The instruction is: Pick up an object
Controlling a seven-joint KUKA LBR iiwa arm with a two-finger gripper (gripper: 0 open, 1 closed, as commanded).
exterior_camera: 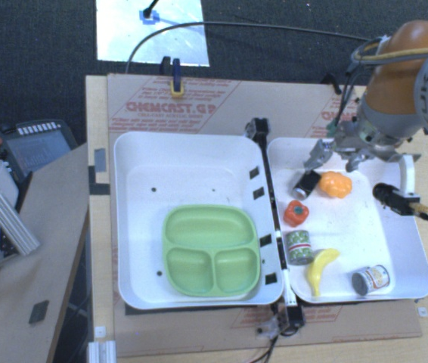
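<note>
The right bin (403, 237) holds several small objects. An orange fruit (336, 184) lies near its far end, with a black cylinder (305, 182) touching its left side. Closer to the front are a red pepper (296, 212), a green can (299, 246), a yellow banana (320, 269) and a small tin (370, 279) on its side. My gripper (337, 157) hangs just behind the orange fruit and the black cylinder. Its two grey fingers are spread open, and nothing shows between them.
A green divided plate (210, 249) rests in the left bin (146, 203). A black divider strip (263, 195) runs between the bins. A black cable fitting (392, 197) juts over the right bin's right side. The arm's orange band (414, 48) is at the upper right.
</note>
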